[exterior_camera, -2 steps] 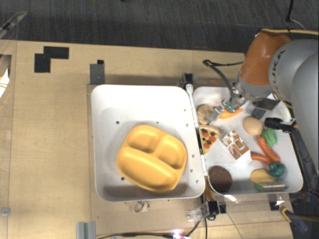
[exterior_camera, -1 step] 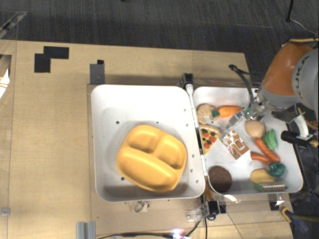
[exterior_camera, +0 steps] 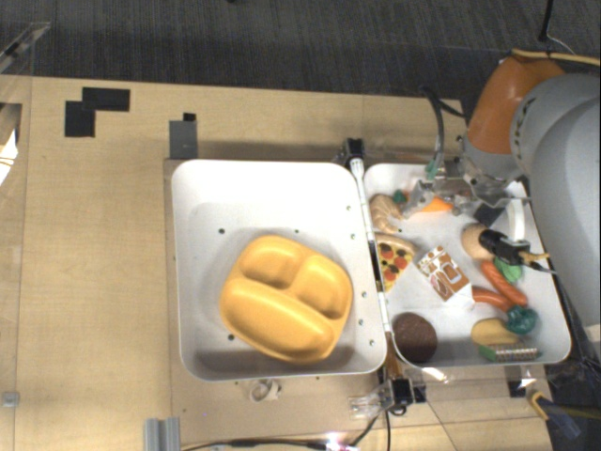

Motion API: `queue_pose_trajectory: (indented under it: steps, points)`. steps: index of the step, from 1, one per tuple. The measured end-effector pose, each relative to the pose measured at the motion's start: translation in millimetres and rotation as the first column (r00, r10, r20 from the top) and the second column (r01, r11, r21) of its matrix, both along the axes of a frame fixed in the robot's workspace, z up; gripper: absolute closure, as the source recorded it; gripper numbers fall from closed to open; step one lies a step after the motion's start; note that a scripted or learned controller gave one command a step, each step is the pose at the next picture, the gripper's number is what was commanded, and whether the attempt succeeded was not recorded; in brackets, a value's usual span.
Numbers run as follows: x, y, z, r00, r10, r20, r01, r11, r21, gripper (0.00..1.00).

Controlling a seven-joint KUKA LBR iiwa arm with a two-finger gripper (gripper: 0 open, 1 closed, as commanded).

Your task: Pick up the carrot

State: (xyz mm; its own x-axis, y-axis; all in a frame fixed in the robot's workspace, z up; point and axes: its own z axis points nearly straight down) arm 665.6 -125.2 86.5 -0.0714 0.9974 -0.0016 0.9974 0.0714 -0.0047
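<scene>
The carrot (exterior_camera: pixel 434 207) lay as a small orange wedge in the right bin (exterior_camera: pixel 453 319), close to its far edge and nearer its far left corner than its right. From my console it sat right against the underside of the gripper (exterior_camera: pixel 449 194). Whether the gripper was clenched, released or grasping the carrot I could not tell, since the wrist hardware covered that spot. A small green bit (exterior_camera: pixel 402 196) sat just left of the carrot, and beside it a beige lumpy piece (exterior_camera: pixel 383 212) rested against the bin's left wall. Below that, along the same wall, I saw a pizza slice (exterior_camera: pixel 394 259), with a brown-and-white patterned square (exterior_camera: pixel 444 272) near the middle of the floor. A pale rounded piece (exterior_camera: pixel 472 240) lay to the right of the carrot. Toward the right wall were two red-orange sticks (exterior_camera: pixel 500 287) with a green piece (exterior_camera: pixel 511 272) touching them. A teal piece (exterior_camera: pixel 521 322) and a tan oval (exterior_camera: pixel 488 330) sat by the near right corner. A dark brown disc (exterior_camera: pixel 414 334) filled the near left corner. The grey arm (exterior_camera: pixel 563 158), with its orange band (exterior_camera: pixel 493 111), came in over the far right corner. In the left bin (exterior_camera: pixel 216 205) a big yellow lobed shape (exterior_camera: pixel 286 299) sat toward the near edge, and both bins stood on the bench (exterior_camera: pixel 94 299).
</scene>
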Motion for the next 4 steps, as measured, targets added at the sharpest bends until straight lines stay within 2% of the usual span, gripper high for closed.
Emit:
queue_pose_trajectory:
  steps: [1,2,3,4]
  points:
    - [-2.8,2.1,9.2,1.000,0.010,-0.016,-0.010,1.000,0.003,1.00]
    - [-0.1,2.3,11.2,1.000,0.012,-0.005,-0.012,1.000,0.001,0.00]
    - [-5.3,-3.8,-4.0,0.940,-0.337,-0.044,0.338,0.941,0.001,0.00]
    - [1.0,27.2,-0.8,0.789,-0.614,-0.003,0.614,0.789,-0.006,0.00]
